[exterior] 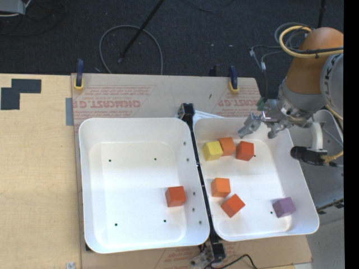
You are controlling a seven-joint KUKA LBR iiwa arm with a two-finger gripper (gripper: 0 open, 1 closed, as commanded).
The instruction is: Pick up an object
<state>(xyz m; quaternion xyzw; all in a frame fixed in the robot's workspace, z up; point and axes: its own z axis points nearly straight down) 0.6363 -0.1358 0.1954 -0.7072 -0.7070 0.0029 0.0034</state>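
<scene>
From the camera above the bench, the grey arm [314, 66] reaches in from the right, and its gripper [261, 126] hangs over the far edge of the right bin [305, 203]; the two fingers stand apart with nothing between them. In that bin a yellow cube [212, 150] touches an orange cube [227, 145] at the far left, with a red cube [244, 151] just beside them, nearest the gripper; nearer lie a second orange cube [220, 186] and a red-orange cube [233, 205], close together; a purple cube [284, 207] sits apart at the near right. The left bin [90, 150] holds one red-orange cube [175, 196] near its right wall.
</scene>
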